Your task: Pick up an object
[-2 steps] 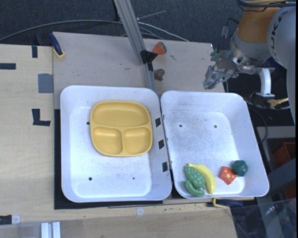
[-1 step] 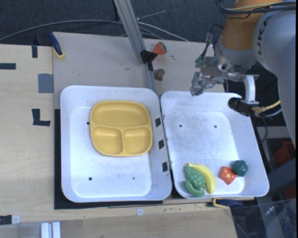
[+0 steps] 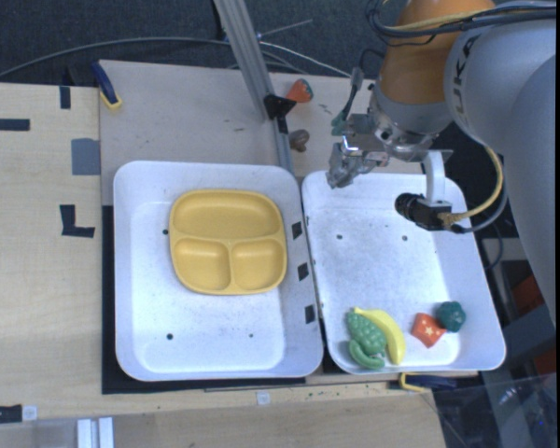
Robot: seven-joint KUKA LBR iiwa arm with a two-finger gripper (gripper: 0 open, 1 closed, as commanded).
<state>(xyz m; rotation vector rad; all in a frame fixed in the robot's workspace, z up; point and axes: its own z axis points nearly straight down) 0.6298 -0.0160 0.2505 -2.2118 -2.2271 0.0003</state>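
Two white bins, speckled dark; yellow tray; yellow banana beside a green, bumpy toy, maybe corn; red piece, dark-green ball.

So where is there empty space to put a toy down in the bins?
The right bin is bare across its middle, between the gripper at the far edge and the toys along the near edge. The left bin has bare floor nearer the camera than the yellow plate. It is crowded around the banana, green vegetable and strawberry.
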